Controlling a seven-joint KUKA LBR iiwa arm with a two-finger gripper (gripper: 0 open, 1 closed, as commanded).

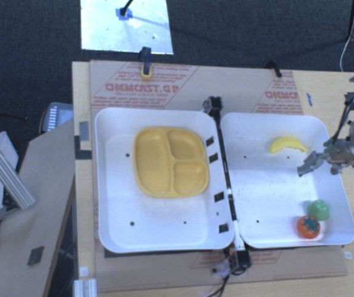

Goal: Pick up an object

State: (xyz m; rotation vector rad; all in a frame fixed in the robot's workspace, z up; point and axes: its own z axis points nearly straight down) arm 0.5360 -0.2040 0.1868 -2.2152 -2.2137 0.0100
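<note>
- Dark blue-grey carpet surrounds a pale wooden bench (81, 104), which carries a clear sheet printed with red lettering (143, 86) under two shallow white bins set side by side.
- On the floor beyond the bench lies a shiny square metal plate (126, 17), and a yellow clamp (146, 70) grips the bench's far edge.
- Left bin (112, 228): a yellow divided tray (169, 161) with three compartments lies roughly in the middle, flat on the floor of the bin.
- Right bin (260, 228): a yellow banana (288, 144) lies toward the far side, well apart from the other two objects.
- Near the right bin's near right corner sit a green ball-like object (318, 210) and an orange-red round fruit with a green top (308, 226), just beside each other and seemingly touching.
- A black hinge strip with clips (221, 172) runs between the two bins.
- From the right edge the gripper (318, 161) reaches over the right bin, to the right of the banana and on the far side of the green object.
- Its fingers hold nothing that I can see; whether they are spread or closed I cannot tell at this angle.
</note>
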